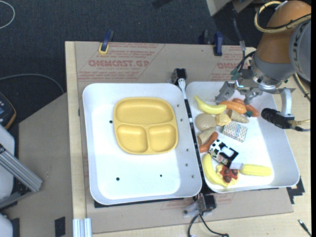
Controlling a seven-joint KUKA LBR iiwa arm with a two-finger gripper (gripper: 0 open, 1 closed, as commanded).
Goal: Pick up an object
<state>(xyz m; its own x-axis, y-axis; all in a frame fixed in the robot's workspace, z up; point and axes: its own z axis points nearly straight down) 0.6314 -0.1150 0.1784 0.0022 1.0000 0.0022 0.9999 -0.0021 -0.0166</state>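
Observation:
The right bin (276, 147) holds a pile of toy food. A yellow banana (210, 106) and an orange carrot (237, 104) lie at its far end. Below them sit a beige potato-like lump (204, 121), a patterned white block (235, 131), an orange sausage (207, 141), a black-and-white toy (223, 152), a second banana (211, 170), a small red piece (228, 173) and a yellow corn cob (255, 170). My gripper (240, 93) hangs over the bin's far end, just above the carrot. Its fingers are spread open and nothing sits between them.
The left bin (98, 147) carries a yellow three-compartment tray (145, 124). A black divider strip (188, 127) runs between the bins. A black cable connector (276, 117) hangs from the arm over the right bin's right side. Clamps (104, 47) hold the board's far edge.

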